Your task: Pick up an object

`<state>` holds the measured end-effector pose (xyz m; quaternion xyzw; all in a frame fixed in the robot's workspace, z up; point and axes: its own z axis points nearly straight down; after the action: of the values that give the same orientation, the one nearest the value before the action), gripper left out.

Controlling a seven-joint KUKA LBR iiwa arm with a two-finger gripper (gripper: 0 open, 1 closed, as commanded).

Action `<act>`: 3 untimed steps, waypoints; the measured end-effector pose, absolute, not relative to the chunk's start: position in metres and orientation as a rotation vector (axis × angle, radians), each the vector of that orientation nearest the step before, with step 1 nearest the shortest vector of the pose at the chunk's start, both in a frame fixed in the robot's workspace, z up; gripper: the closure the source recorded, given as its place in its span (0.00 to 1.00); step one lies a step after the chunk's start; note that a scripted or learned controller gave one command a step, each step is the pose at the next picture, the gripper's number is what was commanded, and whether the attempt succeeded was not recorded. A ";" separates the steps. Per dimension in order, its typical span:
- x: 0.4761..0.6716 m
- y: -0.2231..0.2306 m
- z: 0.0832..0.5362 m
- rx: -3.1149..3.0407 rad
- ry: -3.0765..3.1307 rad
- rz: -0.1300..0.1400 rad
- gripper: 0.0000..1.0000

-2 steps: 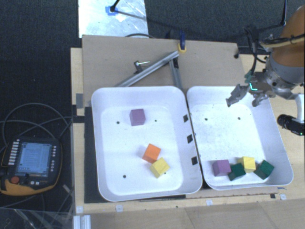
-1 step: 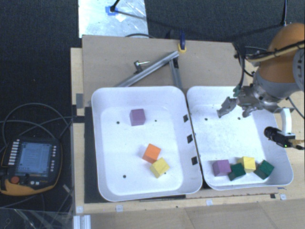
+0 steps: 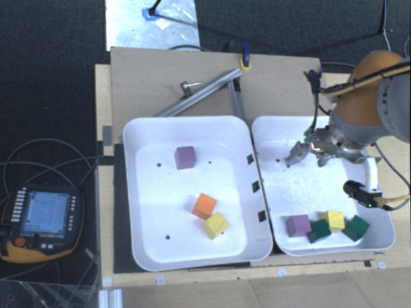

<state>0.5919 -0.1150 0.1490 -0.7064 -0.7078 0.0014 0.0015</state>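
My gripper (image 3: 309,157) hangs over the upper part of the right bin (image 3: 276,133), its two fingers spread apart with nothing between them. Along that bin's near edge lie a purple cube (image 3: 298,224), a dark green block (image 3: 318,230), a yellow cube (image 3: 335,220) and another green block (image 3: 356,227). The left bin (image 3: 138,172) holds a purple cube (image 3: 185,157) near its far side, plus an orange cube (image 3: 204,205) touching a yellow cube (image 3: 216,225) toward the front.
A grey metal bar (image 3: 199,92) lies slanted on the brown board behind the bins. A teach pendant (image 3: 40,223) with cables sits on the floor at the left. The bins' shared rims (image 3: 257,185) meet in the middle.
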 end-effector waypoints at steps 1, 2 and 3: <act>0.591 -0.115 0.097 -2.216 -2.222 0.004 0.00; 0.594 -0.115 0.111 -2.218 -2.229 -0.004 1.00; 0.590 -0.112 0.174 -2.221 -2.231 -0.007 1.00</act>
<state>0.5903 -0.1119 0.1735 -0.7055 -0.7087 -0.0023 -0.0032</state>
